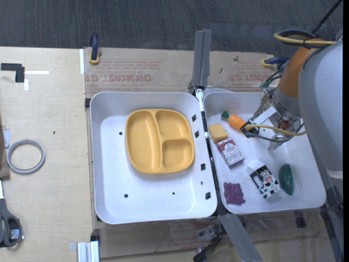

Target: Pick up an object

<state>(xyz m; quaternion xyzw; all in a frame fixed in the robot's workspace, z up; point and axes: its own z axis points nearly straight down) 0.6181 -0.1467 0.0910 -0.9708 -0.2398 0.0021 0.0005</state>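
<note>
In the right bin (305, 201) lie an orange carrot with a green top (234, 120), a yellow block (218, 131), a red and white carton (231, 152), a black and white spotted carton (265, 181), a dark green oval piece (286, 179) and a purple bunch of grapes (234, 193). My gripper (276, 135) hangs low over the back right part of this bin. It is to the right of the carrot and above the spotted carton, and nothing shows between it and the bin floor.
The left bin (109, 195) holds a yellow divided plate (160, 140). The raised rims between the two bins (204, 146) run down the middle. On the bench to the left lie a grey ring (25, 156) and scissors (10, 228).
</note>
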